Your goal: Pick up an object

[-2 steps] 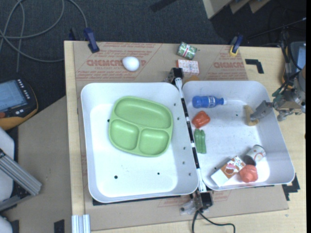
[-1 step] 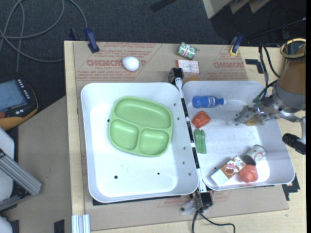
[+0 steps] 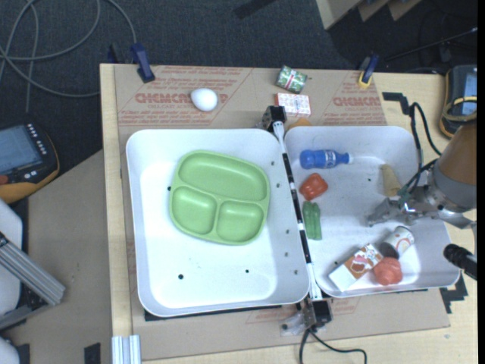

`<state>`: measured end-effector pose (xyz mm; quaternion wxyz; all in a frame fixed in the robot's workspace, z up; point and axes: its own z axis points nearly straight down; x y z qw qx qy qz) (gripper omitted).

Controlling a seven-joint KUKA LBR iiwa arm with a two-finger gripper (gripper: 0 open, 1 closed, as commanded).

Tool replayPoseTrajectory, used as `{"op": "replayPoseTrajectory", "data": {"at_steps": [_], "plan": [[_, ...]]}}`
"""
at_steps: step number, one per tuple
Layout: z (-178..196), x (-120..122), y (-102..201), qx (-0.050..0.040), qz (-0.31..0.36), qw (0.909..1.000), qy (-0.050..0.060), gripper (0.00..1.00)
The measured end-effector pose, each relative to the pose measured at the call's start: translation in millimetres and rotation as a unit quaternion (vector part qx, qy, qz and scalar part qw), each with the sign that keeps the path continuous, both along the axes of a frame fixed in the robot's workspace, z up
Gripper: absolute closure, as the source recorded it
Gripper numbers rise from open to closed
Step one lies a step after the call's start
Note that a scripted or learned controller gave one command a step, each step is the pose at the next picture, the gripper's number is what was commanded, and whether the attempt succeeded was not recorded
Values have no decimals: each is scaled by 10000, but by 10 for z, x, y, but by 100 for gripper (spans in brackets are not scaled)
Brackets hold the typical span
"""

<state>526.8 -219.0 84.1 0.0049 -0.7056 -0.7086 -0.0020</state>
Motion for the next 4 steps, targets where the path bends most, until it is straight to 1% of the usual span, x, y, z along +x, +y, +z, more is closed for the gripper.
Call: {"op": "replayPoseTrajectory", "data": {"at_steps": [1, 2, 3, 4], "plan": [[101, 5, -23, -34, -12, 10000, -22, 100], [200, 9, -24, -40, -14, 10000, -31, 100], [199, 9, -18, -33, -11, 10000, -27, 0], [-2, 412, 8, 1, 3, 10000, -8, 0]]}}
